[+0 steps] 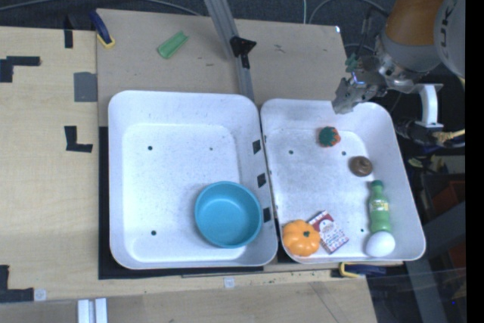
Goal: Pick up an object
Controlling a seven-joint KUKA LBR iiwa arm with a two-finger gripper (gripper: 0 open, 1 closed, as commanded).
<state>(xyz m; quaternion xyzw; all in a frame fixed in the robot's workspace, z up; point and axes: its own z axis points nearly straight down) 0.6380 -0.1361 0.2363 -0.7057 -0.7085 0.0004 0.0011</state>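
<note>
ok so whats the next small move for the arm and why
Probably drop toward the small green and red ball. The gripper sits at the right bin far rim, holding nothing visible, and that ball lies nearest, apart from the other items.

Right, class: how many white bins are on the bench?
2. The left bin holds a blue bowl; the right bin sits beside it, holding the small items. Nothing suggests a hidden third.

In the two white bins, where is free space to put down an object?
Left bin: bare except the blue bowl at its near right. Right bin: bare in the middle-left. Crowded along its near edge: pumpkin, card, egg, bottle.
</note>
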